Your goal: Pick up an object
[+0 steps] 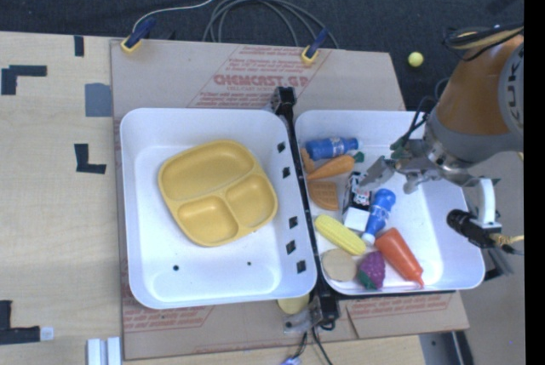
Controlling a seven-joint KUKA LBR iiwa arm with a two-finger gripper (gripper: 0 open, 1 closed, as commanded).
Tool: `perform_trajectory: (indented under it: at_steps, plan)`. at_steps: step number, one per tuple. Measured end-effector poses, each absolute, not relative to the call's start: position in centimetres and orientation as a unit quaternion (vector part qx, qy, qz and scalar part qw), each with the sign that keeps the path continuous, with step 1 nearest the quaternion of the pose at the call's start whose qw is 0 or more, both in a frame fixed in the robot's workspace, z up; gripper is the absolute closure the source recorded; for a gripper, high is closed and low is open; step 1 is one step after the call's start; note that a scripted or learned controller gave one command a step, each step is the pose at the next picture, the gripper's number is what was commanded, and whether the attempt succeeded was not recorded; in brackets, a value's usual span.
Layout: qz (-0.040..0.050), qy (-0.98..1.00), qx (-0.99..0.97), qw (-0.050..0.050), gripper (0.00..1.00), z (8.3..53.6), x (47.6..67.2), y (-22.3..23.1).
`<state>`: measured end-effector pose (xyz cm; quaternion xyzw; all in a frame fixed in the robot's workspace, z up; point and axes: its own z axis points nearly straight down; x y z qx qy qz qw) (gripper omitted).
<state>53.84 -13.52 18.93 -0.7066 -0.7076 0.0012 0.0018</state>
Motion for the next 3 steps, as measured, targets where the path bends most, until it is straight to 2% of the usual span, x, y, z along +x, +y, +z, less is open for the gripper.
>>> perform_trajectory:
  at_steps: [1, 2, 3]
  plan:
    - [0.0006, -0.708, -0.706, 0.003, 0.0, 9.7, 57.7, -12.1]
    - [-0.0008, -0.708, -0.707, -0.002, 1.0, 10.9, 57.8, -12.3]
    - [-0.0014, -0.71, -0.704, 0.001, 1.0, 18.7, 55.7, -4.6]
